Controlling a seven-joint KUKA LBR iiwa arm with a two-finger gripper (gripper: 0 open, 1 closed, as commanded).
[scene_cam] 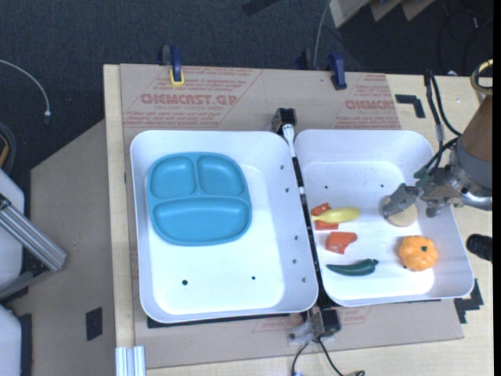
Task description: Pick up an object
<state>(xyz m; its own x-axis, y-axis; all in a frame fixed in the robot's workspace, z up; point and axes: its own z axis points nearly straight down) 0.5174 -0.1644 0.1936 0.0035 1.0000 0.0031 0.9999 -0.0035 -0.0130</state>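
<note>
Gripper [398,204] hung low at the right bin's [368,143] right side, directly over a pale round piece [404,217]; whether it gripped, I couldn't tell. One orange pumpkin [416,253] sat just nearer. One green chilli [352,267], one yellow banana [337,215] and two red pieces [340,242] lay leftward. One blue plate [200,199] occupied the left bin [219,288].

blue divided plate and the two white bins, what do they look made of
The blue divided plate looks like moulded plastic with a matte to satin finish: uniform colour, soft rounded ridges between its three compartments. The left bin and right bin look like thin formed plastic, smooth and slightly glossy, with rounded corners and rolled rims; coated metal can't be ruled out.
</note>
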